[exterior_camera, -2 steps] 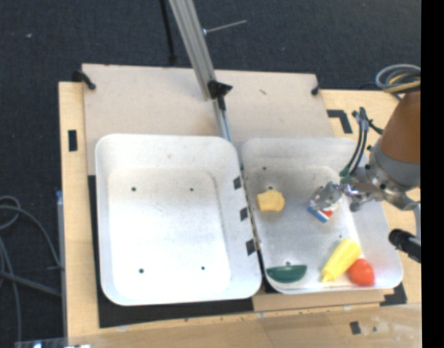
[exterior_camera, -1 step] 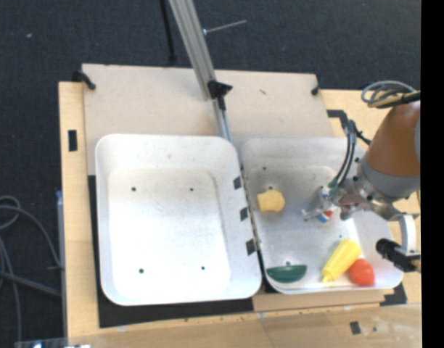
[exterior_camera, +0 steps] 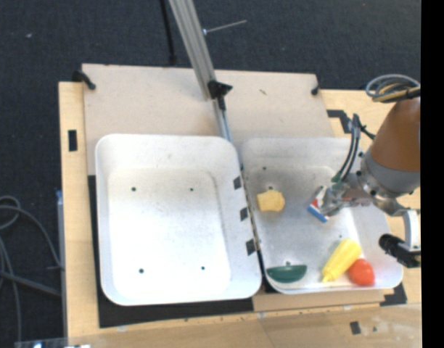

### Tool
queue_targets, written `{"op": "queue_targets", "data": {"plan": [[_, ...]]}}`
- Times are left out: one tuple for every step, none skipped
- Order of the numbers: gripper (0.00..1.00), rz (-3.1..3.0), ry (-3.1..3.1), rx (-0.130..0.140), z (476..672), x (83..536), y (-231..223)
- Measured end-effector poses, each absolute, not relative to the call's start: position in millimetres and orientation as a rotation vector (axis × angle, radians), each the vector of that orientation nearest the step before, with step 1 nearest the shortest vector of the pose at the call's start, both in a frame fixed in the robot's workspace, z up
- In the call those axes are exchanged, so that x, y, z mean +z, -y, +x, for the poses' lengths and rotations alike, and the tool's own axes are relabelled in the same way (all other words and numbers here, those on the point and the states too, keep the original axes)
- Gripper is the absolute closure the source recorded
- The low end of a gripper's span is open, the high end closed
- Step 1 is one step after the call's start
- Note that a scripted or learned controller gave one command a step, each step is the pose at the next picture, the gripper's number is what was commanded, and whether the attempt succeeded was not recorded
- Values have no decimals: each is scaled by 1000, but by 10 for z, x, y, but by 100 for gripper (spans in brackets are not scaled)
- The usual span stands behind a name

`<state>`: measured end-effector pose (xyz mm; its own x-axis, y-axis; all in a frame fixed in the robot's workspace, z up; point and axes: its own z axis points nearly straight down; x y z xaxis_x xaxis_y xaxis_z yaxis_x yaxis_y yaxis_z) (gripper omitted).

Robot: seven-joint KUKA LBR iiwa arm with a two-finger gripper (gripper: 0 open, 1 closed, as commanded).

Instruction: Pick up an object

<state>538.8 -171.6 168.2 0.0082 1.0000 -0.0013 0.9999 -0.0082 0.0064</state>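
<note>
Blue-red object (exterior_camera: 317, 210) at fingers (exterior_camera: 325, 203), grip unclear | right white bin (exterior_camera: 294, 158) on wooden bench (exterior_camera: 157, 96) | dark carpet (exterior_camera: 33, 35)

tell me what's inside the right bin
In the right bin: a yellow lump, a dark green piece, a yellow object, a red ball. The gripper covers whatever lies beneath it.

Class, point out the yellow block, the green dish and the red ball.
yellow block (exterior_camera: 271, 201), camera view, middle of its top.
green dish (exterior_camera: 286, 272), camera view, centre.
red ball (exterior_camera: 361, 272), camera view, centre.
</note>
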Motion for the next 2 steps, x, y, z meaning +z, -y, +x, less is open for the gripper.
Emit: {"op": "queue_targets", "data": {"plan": [[100, 2218, -2216, 5, 5405, 2119, 1760], [100, 2212, -2218, 6, 5400, 2751, 1828]]}}
